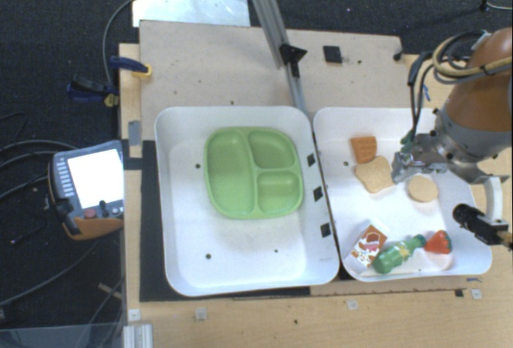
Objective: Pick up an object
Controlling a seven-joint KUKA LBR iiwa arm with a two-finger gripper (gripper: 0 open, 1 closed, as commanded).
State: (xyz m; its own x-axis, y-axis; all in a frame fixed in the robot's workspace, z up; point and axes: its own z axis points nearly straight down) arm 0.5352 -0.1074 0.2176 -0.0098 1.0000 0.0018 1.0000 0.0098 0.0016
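Worktop (240,66) of pale board carries two shallow white plastic bins side by side, and nothing has been lifted clear of either one, so by my reading the pick is not yet done. Largest inside the left white bin (184,258) is a light green plastic plate with three compartments (254,172), lying flat near its middle. The right white bin (337,202) holds the small candidates, all resting on its floor: a tan slice of toy bread (373,175) just left of the arm's tip, an orange-brown square cracker (363,148) just above that slice, a pale round biscuit (422,189) just below the tip, and along the near wall a white and red snack packet (368,246), a green toy bottle (396,256) and a red toy vegetable (438,242), close together in a row. The grey arm with its orange band (481,98) reaches in from the right, and its claw (407,162) sits low between the bread slice and the round biscuit; one of these looks like the intended target. Closing on it, gripping and lifting remain. Dark blurred metal at the tip hides the claw's working end, so I cannot tell whether it is spread or closed, nor whether it touches the bread. The arm's upper part is cut off at the frame edge.
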